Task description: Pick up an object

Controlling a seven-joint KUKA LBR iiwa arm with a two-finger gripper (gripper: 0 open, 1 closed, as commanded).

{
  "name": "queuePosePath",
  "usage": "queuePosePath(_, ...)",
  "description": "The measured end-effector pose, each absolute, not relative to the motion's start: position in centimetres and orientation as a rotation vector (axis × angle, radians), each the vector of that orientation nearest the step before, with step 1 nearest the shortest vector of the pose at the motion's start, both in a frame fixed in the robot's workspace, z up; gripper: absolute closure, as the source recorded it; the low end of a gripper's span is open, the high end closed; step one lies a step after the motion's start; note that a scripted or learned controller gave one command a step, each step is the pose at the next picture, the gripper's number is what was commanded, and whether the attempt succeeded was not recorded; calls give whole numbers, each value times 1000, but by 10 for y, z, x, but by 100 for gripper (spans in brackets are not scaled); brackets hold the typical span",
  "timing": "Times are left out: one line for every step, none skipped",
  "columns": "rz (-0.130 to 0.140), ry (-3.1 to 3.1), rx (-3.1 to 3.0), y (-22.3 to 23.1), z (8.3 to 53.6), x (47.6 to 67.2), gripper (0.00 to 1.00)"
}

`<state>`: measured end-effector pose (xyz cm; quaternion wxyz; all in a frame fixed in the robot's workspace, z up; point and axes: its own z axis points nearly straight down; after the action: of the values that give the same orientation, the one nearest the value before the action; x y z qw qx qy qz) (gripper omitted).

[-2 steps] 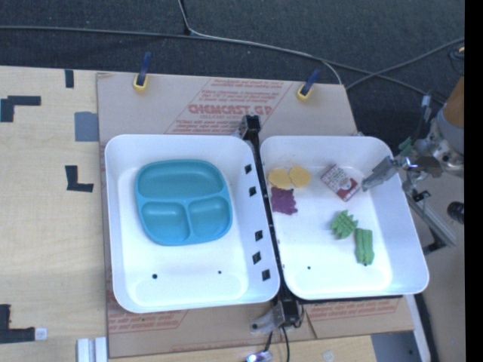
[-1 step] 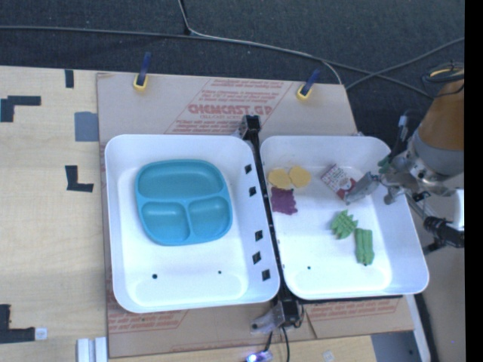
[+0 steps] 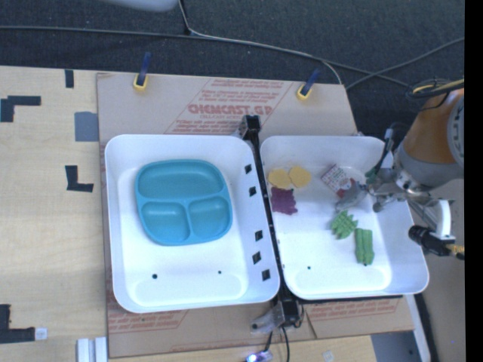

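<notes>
We judge the pick as not yet made: nothing is lifted, and every candidate sits on the floor of the right bin (image 3: 400, 281). The gripper (image 3: 361, 194) hangs low over the bin's upper right part, near a small clear packet with red print (image 3: 334, 176); its tip is blurred against the white, so we cannot tell how it is set or whether it touches anything. Below it lie a green leafy piece (image 3: 343, 224) and, just beside that, a green pod-like piece (image 3: 364, 246); two yellow discs (image 3: 290, 177) and a purple piece (image 3: 283, 200) sit close to the divider wall. What remains is the grasp and the lift. The lower half of this bin is open floor, while the arm (image 3: 432, 138) crowds the right rim. The left bin (image 3: 121, 277) carries a blue divided plate (image 3: 183, 200).
</notes>
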<state>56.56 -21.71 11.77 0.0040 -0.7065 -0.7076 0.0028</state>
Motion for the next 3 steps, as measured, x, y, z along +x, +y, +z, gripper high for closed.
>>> queuePosePath(7,-2220,-2211,-217,128,567,100)
queuePosePath(-1,-2225,-2217,-206,179,570,100)
queuePosePath(0,-2224,-2218,-205,216,572,100)
